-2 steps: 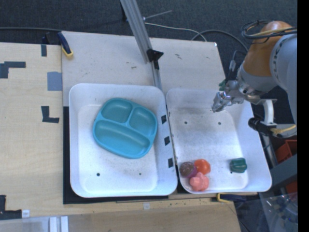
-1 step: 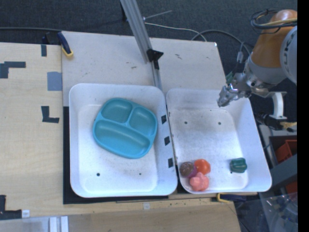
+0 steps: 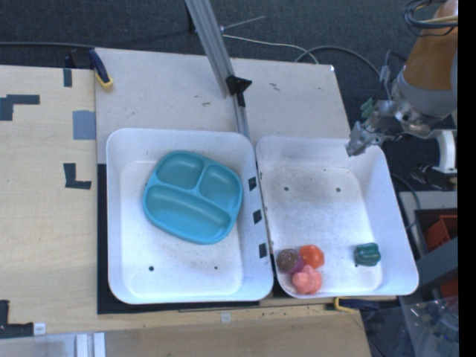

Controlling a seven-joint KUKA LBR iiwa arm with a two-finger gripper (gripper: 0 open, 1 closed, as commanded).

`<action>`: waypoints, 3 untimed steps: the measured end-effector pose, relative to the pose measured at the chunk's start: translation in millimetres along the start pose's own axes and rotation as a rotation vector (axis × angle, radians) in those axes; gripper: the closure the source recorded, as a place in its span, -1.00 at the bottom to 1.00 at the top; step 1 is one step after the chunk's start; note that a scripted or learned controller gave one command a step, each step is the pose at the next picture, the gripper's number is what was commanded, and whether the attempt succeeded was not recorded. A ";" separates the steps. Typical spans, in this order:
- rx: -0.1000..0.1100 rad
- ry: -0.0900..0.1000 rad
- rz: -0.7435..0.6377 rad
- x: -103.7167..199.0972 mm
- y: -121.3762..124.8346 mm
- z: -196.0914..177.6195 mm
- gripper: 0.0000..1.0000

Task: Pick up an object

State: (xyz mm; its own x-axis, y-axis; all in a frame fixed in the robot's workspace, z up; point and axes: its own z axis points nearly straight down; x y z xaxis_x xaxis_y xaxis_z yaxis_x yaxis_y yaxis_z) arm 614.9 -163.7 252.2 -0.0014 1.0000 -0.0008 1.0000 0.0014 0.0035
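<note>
The table (image 3: pixel 171 103) carries two shallow white bins side by side: the left bin (image 3: pixel 123 222) holds a blue divided plate (image 3: pixel 193 197), lying slightly askew, while the right bin (image 3: pixel 390 199) has four small things bunched along its near edge. The arm (image 3: pixel 431 65) reaches in from the right, and its gripper (image 3: pixel 357 143) hangs over the far right corner of the right bin, well apart from anything it could pick up — whether it is open or closed I cannot tell, since it is small and dark against the rim. It carries nothing that I can see. The candidates are a pink piece (image 3: pixel 306 280), an orange piece (image 3: pixel 312 256) and a dark purple piece (image 3: pixel 288 259), all three touching or nearly so, and a green piece (image 3: pixel 367 254) standing apart near the right wall. The cluster is the risk: a descent there may push neighbours aside or pinch two at once, and the wall beside the green one may block the gripper.
</note>
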 end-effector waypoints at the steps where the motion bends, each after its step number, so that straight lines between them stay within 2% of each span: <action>1: 0.006 0.002 -0.004 51.5 -24.0 3.7 1.00; 2: 0.005 0.003 -0.006 107.3 -42.2 -0.5 1.00; 3: 0.007 0.002 -0.005 162.2 -56.2 15.2 1.00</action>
State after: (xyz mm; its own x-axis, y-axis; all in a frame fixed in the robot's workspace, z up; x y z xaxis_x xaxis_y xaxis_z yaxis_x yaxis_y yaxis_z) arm 558.6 -1.6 236.7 -0.0066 1.0000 0.0015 1.0000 0.0066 -0.0040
